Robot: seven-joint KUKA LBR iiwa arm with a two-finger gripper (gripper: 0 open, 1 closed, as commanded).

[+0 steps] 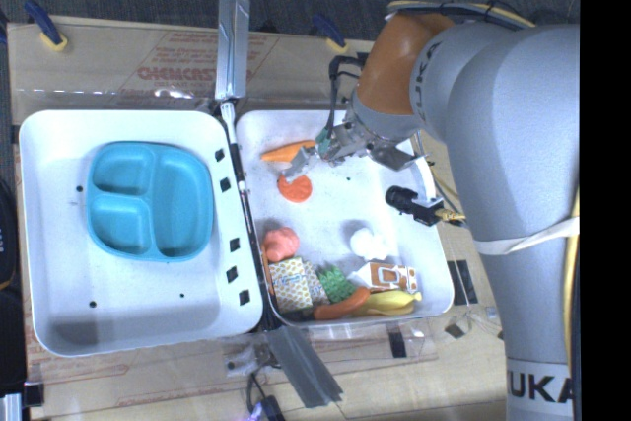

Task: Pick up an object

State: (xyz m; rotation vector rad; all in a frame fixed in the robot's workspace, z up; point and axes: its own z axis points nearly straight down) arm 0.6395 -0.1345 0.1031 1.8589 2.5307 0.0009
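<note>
The tool (325, 145) hovered at the orange plastic carrot (287, 152); its opening could not be told. Centring over the carrot before closing seemed wise.

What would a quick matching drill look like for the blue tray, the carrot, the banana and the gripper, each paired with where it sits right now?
Things:
1. blue divided tray
2. carrot
3. banana
4. gripper

Places:
A. near edge of the right bin, beside a small carton
B. far end of the right bin, just left of the gripper
C. alone in the left bin
D. low over the far end of the right bin, above a red disc

Pairs: 1-C, 2-B, 3-A, 4-D
</note>
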